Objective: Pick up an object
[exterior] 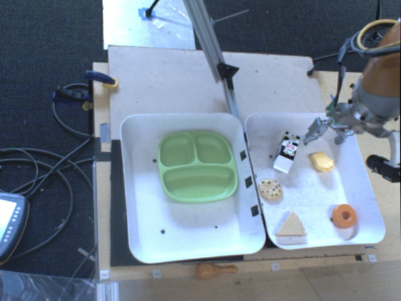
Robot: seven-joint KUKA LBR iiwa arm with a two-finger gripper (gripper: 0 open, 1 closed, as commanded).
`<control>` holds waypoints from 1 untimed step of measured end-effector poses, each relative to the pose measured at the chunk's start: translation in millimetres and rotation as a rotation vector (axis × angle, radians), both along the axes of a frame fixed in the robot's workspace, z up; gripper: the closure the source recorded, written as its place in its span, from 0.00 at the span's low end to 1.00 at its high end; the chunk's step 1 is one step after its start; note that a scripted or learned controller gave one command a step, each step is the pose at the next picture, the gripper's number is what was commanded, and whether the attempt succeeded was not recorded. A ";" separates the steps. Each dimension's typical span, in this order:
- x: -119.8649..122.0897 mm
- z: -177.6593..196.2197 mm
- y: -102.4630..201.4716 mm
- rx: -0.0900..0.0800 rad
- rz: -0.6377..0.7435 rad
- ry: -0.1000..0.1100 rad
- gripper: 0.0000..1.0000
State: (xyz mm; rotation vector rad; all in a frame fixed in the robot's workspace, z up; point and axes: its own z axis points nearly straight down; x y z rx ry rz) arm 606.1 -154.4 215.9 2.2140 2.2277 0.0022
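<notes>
Arm: seen entering at 3 o'clock, grey with an orange band, bent over the right bin's far right corner.
Gripper (327, 130): found at 2 o'clock in the right bin (369, 196), low over the white floor; its two fingers are spread apart and nothing is held between them.
Yellow piece (322, 162): lies just below the gripper, toward 6 o'clock from it, not touched.
Carton (287, 153): a small white and black box, placed at 9 o'clock from the yellow piece, near the bin's left wall.
Cookie (270, 190): set at 7 o'clock from the carton, close to the divide between the bins.
Wedge (291, 225): a pale triangular slice, laid at 6 o'clock in the right bin near its front wall.
Doughnut (344, 216): orange ring, placed at 4 o'clock in the right bin.
Left bin (141, 227): a green tray (197, 167) with three compartments is held at its centre.
Bench (163, 80): a blue clamp (100, 78) is fixed at its 10 o'clock edge.
</notes>
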 end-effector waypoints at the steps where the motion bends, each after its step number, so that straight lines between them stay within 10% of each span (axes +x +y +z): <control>1: 0.0 0.0 0.0 0.000 0.000 0.000 0.00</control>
